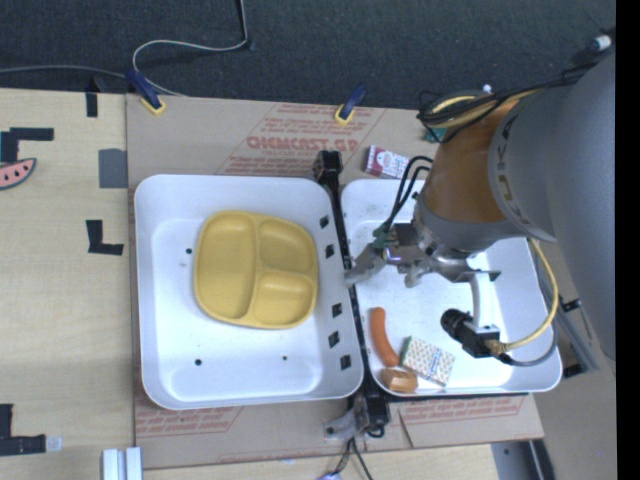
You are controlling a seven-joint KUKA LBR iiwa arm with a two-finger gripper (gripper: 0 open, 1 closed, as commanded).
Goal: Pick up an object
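Camera view: we are taking the right bin point(520, 258) as landmark.
Gripper point(362, 268): hovering at its left wall; we cannot tell its grip state.
Progress: we are judging nothing picked yet; the whole grasp is left.
Targets: one sausage point(380, 334), one bun point(400, 378), one patterned packet point(428, 360), lying at its near edge.
Other counts: two bins; one yellow divided plate point(256, 268) sitting in the left bin point(165, 298).
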